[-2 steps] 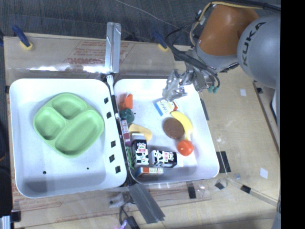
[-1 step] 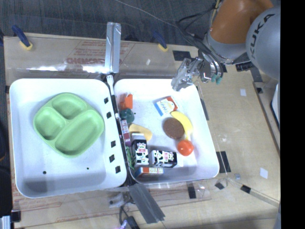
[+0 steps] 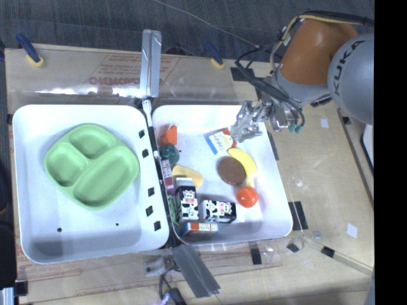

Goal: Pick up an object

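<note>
The right bin (image 3: 267, 218) holds several small objects. A banana (image 3: 244, 161) lies beside a brown round cookie (image 3: 231, 170), with a red tomato (image 3: 247, 197) just below them. A blue and white card (image 3: 219, 140) sits near the bin's upper middle. Two cow-patterned cartons (image 3: 202, 207) lie along the front left, next to a yellow piece (image 3: 188, 173), a carrot (image 3: 171, 134) and a dark green item (image 3: 168, 152). My gripper (image 3: 244, 132) hangs over the bin's upper right, just above the banana's top end, and its fingers point down with nothing visibly between them.
A green divided plate (image 3: 92, 164) rests in the left bin (image 3: 38, 234). A metal bar (image 3: 151, 65) rises at the divider between the bins. Cables (image 3: 280, 100) trail from the wrist toward the right bin's far corner.
</note>
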`<state>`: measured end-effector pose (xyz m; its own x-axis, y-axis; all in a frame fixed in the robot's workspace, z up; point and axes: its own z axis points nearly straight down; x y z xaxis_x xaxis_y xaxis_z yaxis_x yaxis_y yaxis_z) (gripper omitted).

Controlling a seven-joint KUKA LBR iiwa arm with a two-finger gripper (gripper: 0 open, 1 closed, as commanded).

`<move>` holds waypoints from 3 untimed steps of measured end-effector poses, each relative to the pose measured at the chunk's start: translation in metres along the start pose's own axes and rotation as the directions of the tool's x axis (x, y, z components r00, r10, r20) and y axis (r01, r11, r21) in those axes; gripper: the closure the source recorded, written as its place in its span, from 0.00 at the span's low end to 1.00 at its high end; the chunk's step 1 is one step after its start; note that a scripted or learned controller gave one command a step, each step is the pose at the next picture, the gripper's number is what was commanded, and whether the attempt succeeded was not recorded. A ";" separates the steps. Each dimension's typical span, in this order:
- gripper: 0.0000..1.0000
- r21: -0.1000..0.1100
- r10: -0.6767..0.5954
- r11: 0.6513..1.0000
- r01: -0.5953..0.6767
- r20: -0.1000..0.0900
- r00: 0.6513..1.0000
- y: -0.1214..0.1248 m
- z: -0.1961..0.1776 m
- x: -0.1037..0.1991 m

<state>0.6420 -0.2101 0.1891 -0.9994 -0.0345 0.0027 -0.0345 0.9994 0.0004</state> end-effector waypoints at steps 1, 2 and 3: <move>1.00 0.001 0.300 0.954 -0.300 0.011 0.954 -0.001 -0.077 0.002; 0.00 0.001 0.299 0.954 -0.299 0.007 0.954 0.000 -0.075 0.002; 0.00 -0.001 0.418 0.908 -0.419 0.006 0.908 -0.001 0.096 -0.008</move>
<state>0.6501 -0.2104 0.0930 -0.9221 0.3869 -0.0033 0.3869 0.9221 0.0002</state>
